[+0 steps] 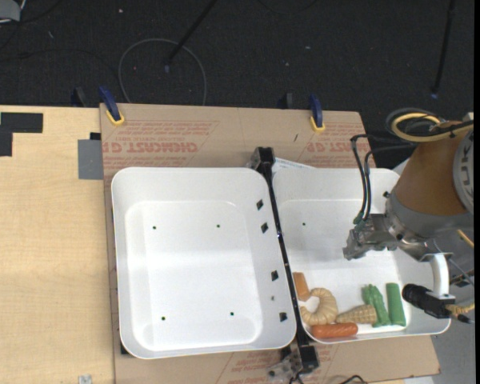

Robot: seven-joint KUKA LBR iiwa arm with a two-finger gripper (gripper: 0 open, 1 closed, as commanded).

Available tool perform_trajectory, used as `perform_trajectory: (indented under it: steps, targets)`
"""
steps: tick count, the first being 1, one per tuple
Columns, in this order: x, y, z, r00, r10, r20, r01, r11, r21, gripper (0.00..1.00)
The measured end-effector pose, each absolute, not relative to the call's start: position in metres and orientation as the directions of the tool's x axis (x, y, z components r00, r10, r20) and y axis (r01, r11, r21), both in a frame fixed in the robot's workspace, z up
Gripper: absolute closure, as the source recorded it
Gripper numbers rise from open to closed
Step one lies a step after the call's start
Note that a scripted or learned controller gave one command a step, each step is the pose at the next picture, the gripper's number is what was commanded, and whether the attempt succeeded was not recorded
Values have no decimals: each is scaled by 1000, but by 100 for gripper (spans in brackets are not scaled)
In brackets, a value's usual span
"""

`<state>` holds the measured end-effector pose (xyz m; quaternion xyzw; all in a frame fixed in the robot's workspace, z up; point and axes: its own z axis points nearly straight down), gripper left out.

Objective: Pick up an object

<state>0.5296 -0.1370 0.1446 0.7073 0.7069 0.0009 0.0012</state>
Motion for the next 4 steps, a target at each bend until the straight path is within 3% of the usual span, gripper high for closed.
perform_trajectory:
  steps: [1,2,4]
  targets:
    - [522,-133,202,0,1000,-1,1000,0,4,100]
    - [532,-129,256,-1,1000,-1,1000,1,4,100]
    - [546,-15,248,-4,1000,1,1000,4,0,100]
